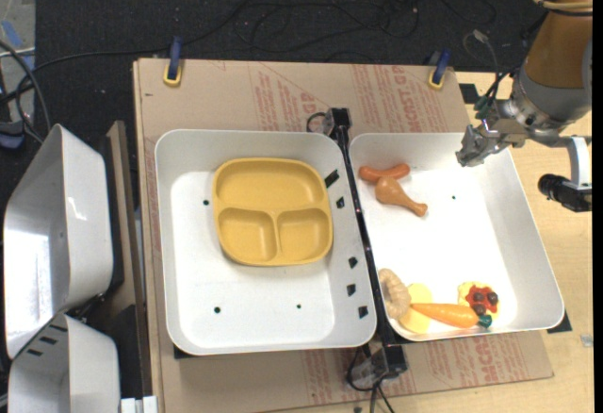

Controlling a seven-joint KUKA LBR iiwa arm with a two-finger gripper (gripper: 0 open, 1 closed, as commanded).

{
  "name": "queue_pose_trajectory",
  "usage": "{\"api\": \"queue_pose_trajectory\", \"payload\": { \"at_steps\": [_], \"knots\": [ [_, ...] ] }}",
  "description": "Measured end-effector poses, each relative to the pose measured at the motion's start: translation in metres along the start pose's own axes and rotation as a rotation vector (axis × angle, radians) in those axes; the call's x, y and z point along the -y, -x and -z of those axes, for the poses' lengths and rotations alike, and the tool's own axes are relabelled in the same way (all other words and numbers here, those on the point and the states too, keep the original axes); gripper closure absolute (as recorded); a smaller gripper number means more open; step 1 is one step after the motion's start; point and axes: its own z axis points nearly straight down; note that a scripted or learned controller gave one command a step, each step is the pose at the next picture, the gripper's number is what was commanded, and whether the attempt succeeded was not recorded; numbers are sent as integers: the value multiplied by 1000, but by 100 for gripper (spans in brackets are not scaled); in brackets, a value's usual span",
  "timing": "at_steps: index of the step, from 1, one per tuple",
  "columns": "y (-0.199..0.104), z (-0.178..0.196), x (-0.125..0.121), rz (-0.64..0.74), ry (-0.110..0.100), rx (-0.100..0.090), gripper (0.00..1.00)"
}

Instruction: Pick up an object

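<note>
In the right bin (490, 232) lie an orange sausage (383, 173) and a tan drumstick (400, 197) near its far left corner. Along its near edge sit a beige pastry (394, 291), a yellow slice (420, 294), a carrot (443, 313) and a small pizza piece (479, 296). My gripper (471, 153) hangs over the right bin's far right corner, well right of the sausage, with nothing visibly held. The arm (556, 53) reaches in from the upper right.
The left bin (188, 307) holds a yellow divided plate (273, 211). A black divider with clips (353, 213) runs between the bins. Yellow clamps (172, 72) (438, 74) hold the cardboard base. White containers (52, 241) stand at the left.
</note>
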Motion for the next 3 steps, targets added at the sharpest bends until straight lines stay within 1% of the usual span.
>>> {"api": "queue_pose_trajectory", "payload": {
  "at_steps": [1, 2, 3],
  "knots": [
    [0, 18, -1, 2, -4, -1, 100],
    [-61, 15, 8, 8, -9, -5, 100],
    [-109, 8, 18, 7, -10, -5, 100]
  ]
}}
